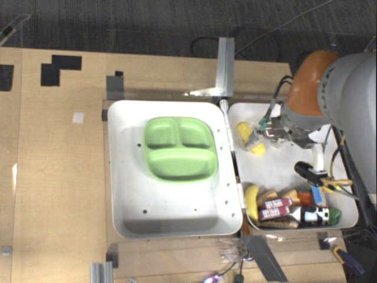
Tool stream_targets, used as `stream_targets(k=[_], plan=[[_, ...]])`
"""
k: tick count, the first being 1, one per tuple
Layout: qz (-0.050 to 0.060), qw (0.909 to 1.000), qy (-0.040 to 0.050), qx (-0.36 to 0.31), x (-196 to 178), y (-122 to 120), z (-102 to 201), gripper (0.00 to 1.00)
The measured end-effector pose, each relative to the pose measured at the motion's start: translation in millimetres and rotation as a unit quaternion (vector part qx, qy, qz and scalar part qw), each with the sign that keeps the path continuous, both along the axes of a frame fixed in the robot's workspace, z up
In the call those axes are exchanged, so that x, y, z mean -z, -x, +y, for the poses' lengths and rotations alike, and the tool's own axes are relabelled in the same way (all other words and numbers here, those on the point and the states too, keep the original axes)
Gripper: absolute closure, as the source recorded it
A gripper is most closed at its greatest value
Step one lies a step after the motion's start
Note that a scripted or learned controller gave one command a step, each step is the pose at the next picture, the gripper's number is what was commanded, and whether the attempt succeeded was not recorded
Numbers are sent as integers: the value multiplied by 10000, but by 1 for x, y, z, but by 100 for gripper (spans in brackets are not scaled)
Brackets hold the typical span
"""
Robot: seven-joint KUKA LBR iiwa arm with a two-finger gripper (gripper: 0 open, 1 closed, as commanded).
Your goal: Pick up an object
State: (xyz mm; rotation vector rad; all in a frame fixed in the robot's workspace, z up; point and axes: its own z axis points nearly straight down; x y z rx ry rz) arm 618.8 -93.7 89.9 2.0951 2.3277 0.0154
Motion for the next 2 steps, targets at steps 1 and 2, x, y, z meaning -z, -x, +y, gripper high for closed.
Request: stream_targets(k=[1, 2], plan=[[-28, 10000, 0, -33, -13, -2, 1, 100], [36, 9955, -4, 951, -113, -51, 44, 100]])
